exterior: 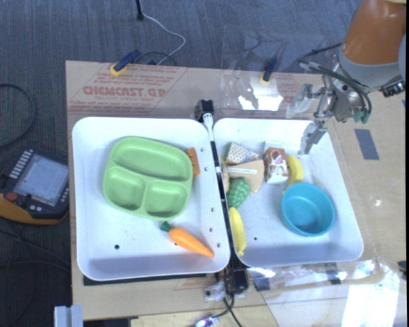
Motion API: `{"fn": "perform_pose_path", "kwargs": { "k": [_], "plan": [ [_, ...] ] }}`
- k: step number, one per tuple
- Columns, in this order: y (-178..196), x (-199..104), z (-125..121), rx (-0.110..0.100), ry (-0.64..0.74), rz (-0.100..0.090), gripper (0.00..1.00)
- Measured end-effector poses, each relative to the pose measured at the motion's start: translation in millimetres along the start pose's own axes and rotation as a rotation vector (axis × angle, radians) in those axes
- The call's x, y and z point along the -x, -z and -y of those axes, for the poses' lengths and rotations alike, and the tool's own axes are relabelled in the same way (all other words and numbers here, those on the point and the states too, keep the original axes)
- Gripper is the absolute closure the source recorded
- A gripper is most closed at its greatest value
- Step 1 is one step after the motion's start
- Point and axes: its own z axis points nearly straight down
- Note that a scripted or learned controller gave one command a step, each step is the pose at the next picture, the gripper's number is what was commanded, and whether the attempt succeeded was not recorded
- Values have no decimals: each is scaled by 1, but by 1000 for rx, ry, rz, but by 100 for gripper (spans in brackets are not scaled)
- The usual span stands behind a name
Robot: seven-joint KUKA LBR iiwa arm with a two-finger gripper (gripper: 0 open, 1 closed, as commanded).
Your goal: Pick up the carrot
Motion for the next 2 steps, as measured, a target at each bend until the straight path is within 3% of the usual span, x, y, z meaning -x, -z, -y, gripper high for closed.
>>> {"fn": "perform_pose_path", "kwargs": {
  "k": [1,2],
  "plan": [
    [-57,-58,29,4,427,-5,0],
    [-66,-87,11,4,333,-1,0]
  ]
}}
